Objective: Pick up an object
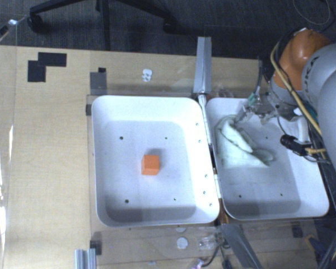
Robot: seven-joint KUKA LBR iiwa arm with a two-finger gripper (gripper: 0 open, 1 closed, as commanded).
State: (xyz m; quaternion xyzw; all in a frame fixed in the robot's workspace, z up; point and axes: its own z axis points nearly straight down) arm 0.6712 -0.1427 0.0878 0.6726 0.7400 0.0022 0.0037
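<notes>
Light wood worktop, dark carpet behind it with the legs of an office chair at the top. Black tape marks on the wood, far left of the end effector. Two shallow white bins side by side, a metal post at the seam. Left bin holds one orange cube, near its centre, well left of and below the end effector, resting on the floor of the bin, untouched. Right bin has the end effector over its upper part; a pale elongated shape lies just below it, too blurred to identify. Arm cut off at the right edge. Can't tell the end effector's state: cables and glare mask it.
</notes>
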